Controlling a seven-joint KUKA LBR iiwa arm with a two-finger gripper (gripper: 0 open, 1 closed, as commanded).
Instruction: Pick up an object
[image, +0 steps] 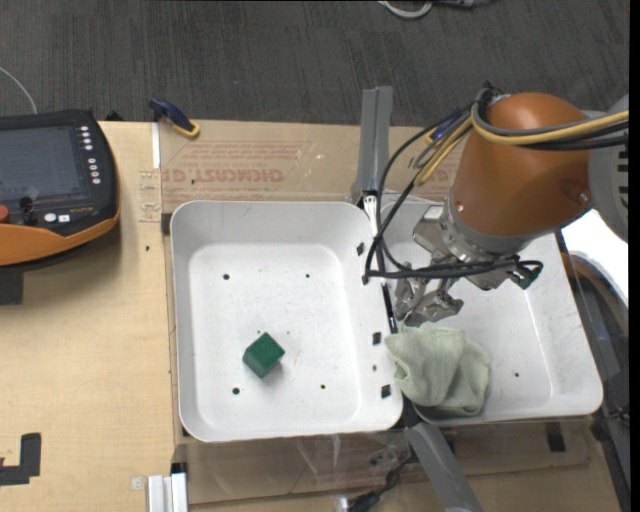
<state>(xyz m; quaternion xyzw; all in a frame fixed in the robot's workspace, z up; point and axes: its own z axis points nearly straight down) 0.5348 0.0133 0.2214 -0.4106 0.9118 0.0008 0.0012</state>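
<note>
Hovering over a crumpled pale-green cloth (439, 369), the gripper (425, 308) (grasp state unclear).

Robotics lab: teach pendant (50, 185), bench-mounted bins (200, 225).

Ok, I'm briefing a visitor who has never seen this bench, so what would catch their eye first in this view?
Probably the arm's big orange band, looming over the right bin, with the gripper just above a crumpled pale green cloth at that bin's near left corner. Next, the small green block alone in the left bin. Last, the orange-edged control pendant at the bench's far left.
</note>
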